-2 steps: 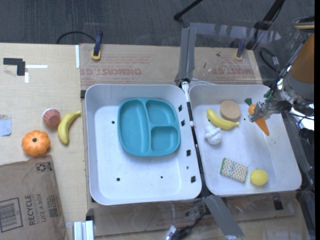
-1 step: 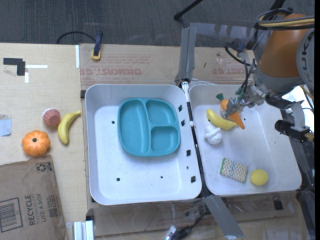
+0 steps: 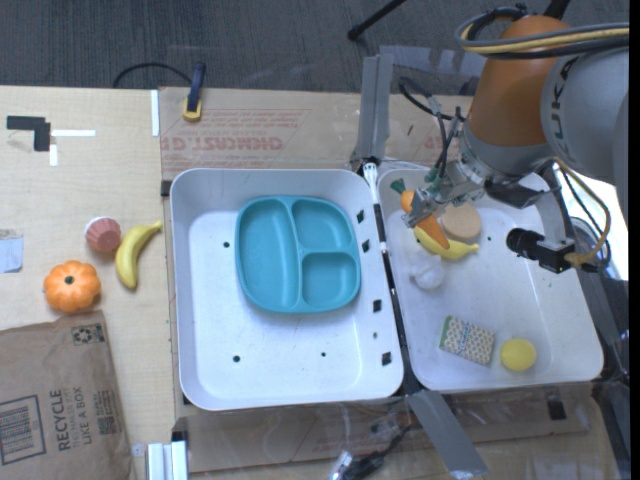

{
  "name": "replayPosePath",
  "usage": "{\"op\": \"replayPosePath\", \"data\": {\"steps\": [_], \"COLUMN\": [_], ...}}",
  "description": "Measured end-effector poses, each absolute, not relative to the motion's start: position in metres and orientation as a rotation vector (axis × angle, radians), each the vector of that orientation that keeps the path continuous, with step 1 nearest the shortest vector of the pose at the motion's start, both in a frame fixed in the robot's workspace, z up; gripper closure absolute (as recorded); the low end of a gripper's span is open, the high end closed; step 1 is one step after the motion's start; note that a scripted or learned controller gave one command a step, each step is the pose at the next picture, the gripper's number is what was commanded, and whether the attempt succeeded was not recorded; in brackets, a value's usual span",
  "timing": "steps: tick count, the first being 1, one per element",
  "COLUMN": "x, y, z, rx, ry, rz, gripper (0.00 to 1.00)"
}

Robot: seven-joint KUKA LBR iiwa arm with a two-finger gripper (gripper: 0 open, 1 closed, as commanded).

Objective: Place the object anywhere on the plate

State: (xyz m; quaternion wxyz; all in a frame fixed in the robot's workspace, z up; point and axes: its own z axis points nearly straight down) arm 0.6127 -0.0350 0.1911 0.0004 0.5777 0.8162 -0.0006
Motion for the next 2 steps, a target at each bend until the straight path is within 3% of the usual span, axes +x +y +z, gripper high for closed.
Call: {"op": "replayPosePath", "data": {"steps": [1, 2], "x": [0.6122, 0.6122], "y": [0.0158, 0.0157], "z": [0.1912, 0.1913], "rx": [1.893, 1.893], "ry": [2.506, 2.506], "rz": [-0.002, -0.002], "gripper": [1.0, 0.0]}}
